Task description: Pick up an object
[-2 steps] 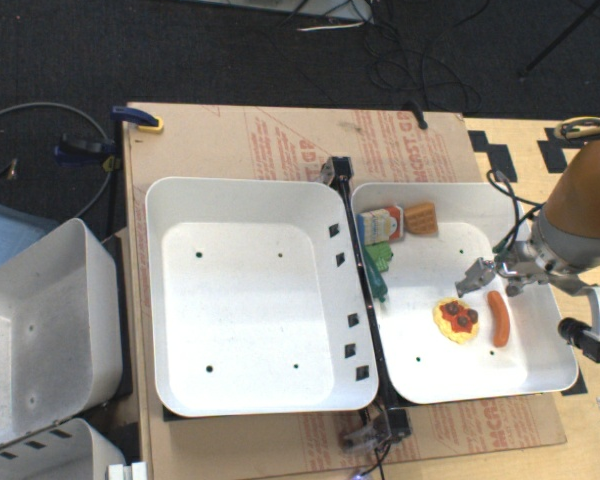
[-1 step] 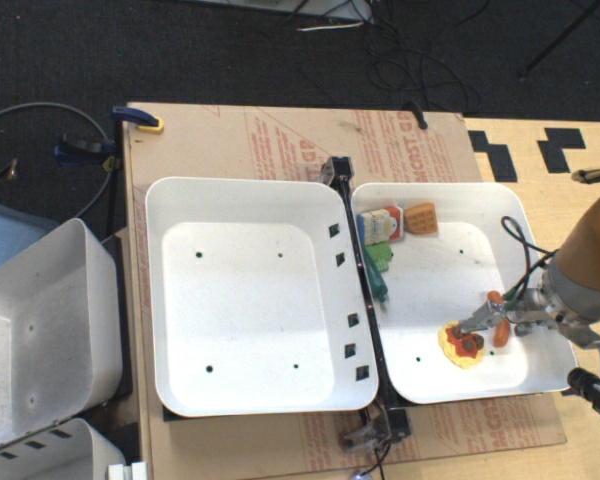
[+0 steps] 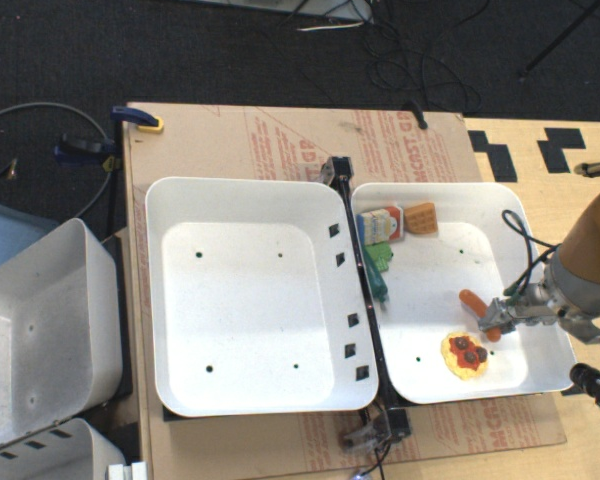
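Now, left bin (image 3: 180,268) bare of targets. Right bin (image 3: 435,393): carton (image 3: 382,225), green item (image 3: 378,268) at 10 o'clock from my claw (image 3: 498,318). Orange sausage (image 3: 477,308) touching claw tip, long axis 10-to-4 o'clock, lying just toward 10. Pizza toy (image 3: 465,356) at 7 o'clock. Claw state: cannot tell.

- A brown board bench (image 3: 280,143) with faint red print stands above dark carpet.
- Two shallow white bins lie on it side by side: left bin (image 3: 165,298), right bin (image 3: 540,373).
- A black strip (image 3: 360,278) runs between them.
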Robot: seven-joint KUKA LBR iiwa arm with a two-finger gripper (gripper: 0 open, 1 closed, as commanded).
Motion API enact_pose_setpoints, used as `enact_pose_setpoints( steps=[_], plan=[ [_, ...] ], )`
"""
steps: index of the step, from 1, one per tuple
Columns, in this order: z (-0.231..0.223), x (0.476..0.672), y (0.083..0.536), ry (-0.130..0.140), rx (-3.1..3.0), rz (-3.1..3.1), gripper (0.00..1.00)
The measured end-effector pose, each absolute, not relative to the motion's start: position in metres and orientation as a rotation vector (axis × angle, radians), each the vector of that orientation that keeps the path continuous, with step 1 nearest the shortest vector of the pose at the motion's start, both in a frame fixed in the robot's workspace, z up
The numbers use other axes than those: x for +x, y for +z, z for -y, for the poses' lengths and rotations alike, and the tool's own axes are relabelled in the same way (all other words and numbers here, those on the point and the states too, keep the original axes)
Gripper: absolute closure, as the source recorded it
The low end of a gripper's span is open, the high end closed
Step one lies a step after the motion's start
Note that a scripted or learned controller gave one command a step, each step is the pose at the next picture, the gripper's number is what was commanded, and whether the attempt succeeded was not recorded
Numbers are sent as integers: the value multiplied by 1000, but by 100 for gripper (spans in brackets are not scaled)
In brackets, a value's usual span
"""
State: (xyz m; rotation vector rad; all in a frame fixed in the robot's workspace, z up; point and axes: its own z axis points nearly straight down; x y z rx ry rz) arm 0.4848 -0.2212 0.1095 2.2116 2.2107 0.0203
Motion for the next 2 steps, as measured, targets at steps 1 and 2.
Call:
enact_pose_setpoints(
  steps=[1,2],
  plan=[
    [114,532,212,17,2198,-2233,100],
    [41,504,201,1,2214,-2235,100]
  ],
)
